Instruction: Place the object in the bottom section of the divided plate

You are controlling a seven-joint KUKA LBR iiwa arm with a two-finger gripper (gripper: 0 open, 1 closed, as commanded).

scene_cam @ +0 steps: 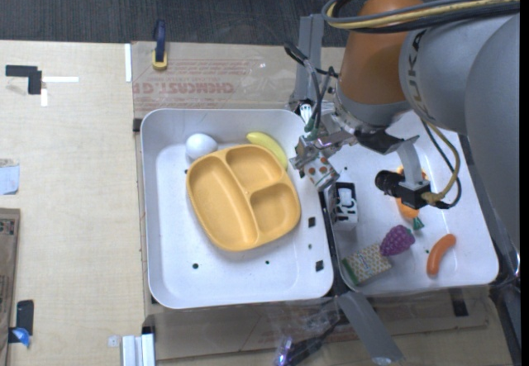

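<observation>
Smooth yellow plastic divided plate (242,196) in a glossy white bin (165,257) on matt wood bench (66,191)

Colours, as you see them.
Yellow-orange divided plate (243,197), white egg (200,144), yellow banana (268,145), purple grapes (396,240), orange carrot (439,254), white bins (165,273).

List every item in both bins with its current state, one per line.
divided plate: flat in left bin, sections bare
white egg: beside plate's upper-left rim
banana: against plate's top rim
purple grapes: lying in right bin
orange carrot: lying in right bin
gripper: over the wall between bins
</observation>
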